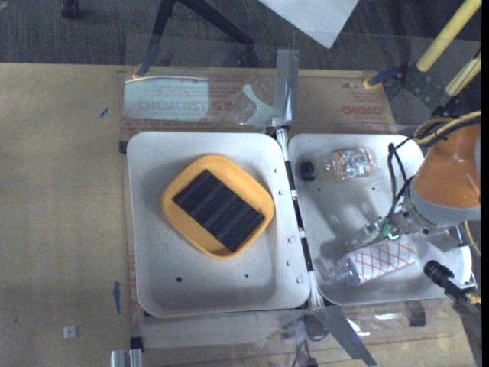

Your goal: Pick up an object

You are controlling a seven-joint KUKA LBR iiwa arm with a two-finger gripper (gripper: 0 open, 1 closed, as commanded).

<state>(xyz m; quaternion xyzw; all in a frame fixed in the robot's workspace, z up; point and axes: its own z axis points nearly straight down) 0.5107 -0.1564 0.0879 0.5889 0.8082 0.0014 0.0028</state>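
A clear plastic bottle (372, 262) with a red criss-cross label is lying on its side in the near part of the right bin (336, 212), its neck pointing left toward the near left corner. The gripper (388, 230) is hanging just above the bottle's right end, and whether it is apart or together I cannot tell. A second small clear bottle (341, 164) with a black cap is lying at the far side of the same bin, well apart from the first one. In the left bin (145, 228) a rounded yellow tray (218, 205) with a dark ribbed insert is sitting in the middle, with bare white floor around it. Both bins are resting on a light wooden bench (53, 205). Beyond the bench, black chair legs (164, 6) are standing on grey carpet.
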